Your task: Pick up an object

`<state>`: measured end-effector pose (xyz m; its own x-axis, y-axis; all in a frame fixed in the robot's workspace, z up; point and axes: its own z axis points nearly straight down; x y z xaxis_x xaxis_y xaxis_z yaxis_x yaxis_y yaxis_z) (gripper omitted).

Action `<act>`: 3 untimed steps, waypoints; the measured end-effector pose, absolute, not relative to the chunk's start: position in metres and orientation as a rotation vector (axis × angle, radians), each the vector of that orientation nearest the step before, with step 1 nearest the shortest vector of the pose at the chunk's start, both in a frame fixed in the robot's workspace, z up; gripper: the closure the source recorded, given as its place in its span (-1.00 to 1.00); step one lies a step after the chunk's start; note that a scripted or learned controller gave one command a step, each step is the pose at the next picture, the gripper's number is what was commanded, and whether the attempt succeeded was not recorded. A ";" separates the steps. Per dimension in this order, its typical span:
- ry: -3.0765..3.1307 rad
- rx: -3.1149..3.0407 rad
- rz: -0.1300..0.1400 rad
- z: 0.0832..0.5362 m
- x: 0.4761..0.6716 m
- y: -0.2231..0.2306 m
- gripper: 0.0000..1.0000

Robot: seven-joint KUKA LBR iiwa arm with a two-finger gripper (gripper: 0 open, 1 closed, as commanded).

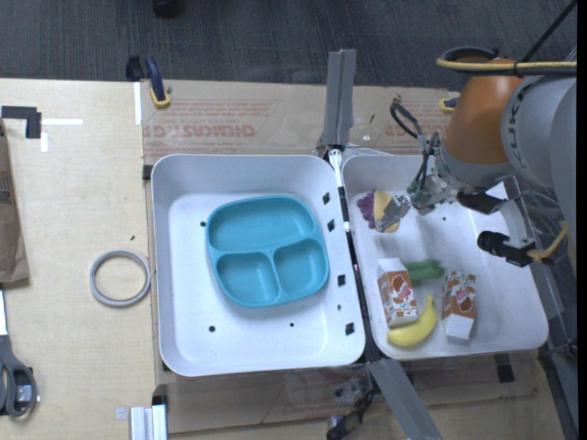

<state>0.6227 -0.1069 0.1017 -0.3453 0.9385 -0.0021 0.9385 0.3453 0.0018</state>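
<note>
The right bin [523,333] holds several items. A purple piece [366,209] and a small yellow piece [382,198] lie at its far left end. My gripper [395,213] hangs low right over those two, its tip against the yellow one, and nothing is seen lifted. Nearer the front lie a green item [425,269], a red and white carton [396,298], a second carton [459,306] and a banana [415,329]. The arm's orange band [481,117] sits above the bin's far right.
The left bin [174,319] holds a blue divided plate [268,249]. A grey post [339,94] rises at the back between the bins. On the bench to the left lie a tape ring [120,277], scissors [15,388] and a blue clamp [156,79].
</note>
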 end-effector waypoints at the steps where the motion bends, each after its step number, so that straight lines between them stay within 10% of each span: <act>1: 2.618 1.739 -0.001 0.091 0.545 -0.109 -1.00; 2: 2.595 1.774 -0.001 0.091 0.477 -0.101 -1.00; 3: 2.590 1.781 0.001 0.100 0.478 -0.102 1.00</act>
<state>0.4776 -0.1023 0.0998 -0.3577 0.9338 0.0014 0.9338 0.3577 -0.0004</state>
